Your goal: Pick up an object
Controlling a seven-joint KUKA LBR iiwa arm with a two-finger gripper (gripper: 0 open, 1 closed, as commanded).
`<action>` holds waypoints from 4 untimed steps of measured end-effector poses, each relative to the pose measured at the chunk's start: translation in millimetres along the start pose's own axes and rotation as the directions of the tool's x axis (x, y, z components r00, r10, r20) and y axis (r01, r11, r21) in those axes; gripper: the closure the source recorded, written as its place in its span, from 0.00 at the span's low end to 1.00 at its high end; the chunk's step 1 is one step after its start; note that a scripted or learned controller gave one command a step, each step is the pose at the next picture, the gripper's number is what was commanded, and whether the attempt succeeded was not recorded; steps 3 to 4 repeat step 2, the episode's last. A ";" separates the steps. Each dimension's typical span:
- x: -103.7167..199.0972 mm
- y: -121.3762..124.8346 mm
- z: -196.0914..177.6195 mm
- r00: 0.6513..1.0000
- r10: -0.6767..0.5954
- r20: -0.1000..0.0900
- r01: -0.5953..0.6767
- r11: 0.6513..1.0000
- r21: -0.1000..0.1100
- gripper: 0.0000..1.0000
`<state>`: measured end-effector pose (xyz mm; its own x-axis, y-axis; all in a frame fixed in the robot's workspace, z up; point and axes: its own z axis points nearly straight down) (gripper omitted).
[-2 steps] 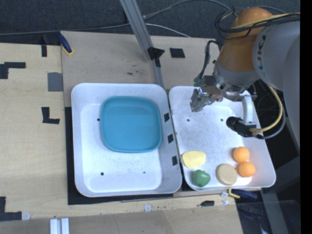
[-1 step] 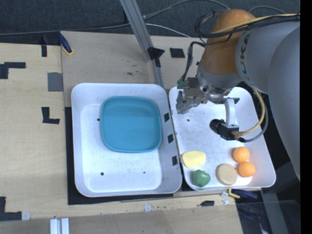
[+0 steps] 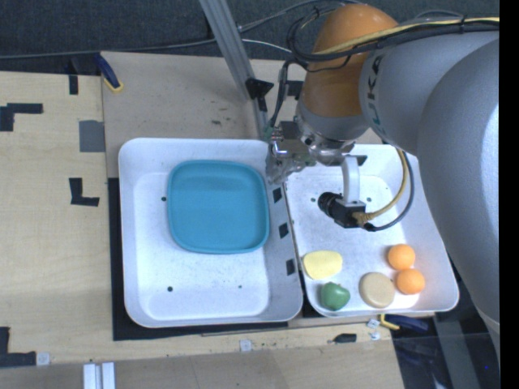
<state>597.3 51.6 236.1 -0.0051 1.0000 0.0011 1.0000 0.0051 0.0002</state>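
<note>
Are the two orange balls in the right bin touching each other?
Touching. The camera view shows the upper orange ball and the lower orange ball pressed together, no white bin floor between them.

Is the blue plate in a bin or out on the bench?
In: the blue plate lies flat inside the left bin, within its white rim.

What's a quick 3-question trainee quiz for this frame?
1. True or false: the blue plate lies in the left bin.
2. How many orange balls lie in the right bin?
3. Which sits nearest the yellow piece? A) green piece B) tan piece C) blue plate

Key: 1 true; 2 two; 3 A
</note>
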 end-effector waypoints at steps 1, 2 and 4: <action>49.3 -4.2 10.7 1.000 0.001 0.001 -0.001 1.000 0.002 1.00; 47.1 -3.8 10.3 1.000 0.005 0.001 -0.005 1.000 0.001 0.00; 47.1 -3.8 10.3 1.000 0.005 0.001 -0.005 1.000 0.001 0.00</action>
